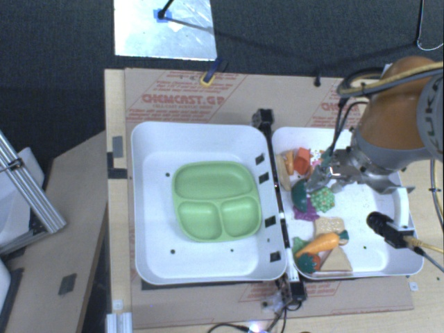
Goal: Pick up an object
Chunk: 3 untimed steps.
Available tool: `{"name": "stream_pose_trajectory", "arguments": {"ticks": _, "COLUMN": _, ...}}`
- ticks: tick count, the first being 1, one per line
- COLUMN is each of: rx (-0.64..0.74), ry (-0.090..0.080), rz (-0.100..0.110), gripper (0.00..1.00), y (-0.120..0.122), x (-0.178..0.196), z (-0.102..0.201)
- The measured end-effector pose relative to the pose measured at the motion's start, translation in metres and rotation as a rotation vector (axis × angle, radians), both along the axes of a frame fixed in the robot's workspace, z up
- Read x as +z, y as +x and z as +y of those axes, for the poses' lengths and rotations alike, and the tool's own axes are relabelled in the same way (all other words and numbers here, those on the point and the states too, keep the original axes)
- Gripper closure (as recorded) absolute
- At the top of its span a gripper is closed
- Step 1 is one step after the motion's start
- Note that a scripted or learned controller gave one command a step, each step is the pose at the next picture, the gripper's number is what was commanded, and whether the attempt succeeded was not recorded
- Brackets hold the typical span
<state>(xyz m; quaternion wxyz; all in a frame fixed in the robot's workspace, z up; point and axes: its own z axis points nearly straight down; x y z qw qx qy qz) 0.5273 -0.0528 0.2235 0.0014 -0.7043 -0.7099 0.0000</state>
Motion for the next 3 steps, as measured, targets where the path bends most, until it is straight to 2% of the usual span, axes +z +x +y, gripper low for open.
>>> {"name": "stream_pose_trajectory", "arguments": {"ticks": 1, "rx": 0.001, "ry": 0.001, "rz": 0.001, "gripper": 1.00, "y": -0.023, "x": -0.010, "z": 0.049}}
{"name": "stream_pose_trajectory", "arguments": {"ticks": 2, "rx": 0.000, "ry": -0.001, "rz": -0.005, "gripper": 1.00, "y": -0.035, "x": 0.008, "z": 0.067}}
{"name": "stream_pose_trajectory", "arguments": {"ticks": 3, "rx": -0.002, "ry": -0.001, "rz": -0.001, "gripper": 1.00, "y": -0.044, "x": -0.007, "z": 0.077}}
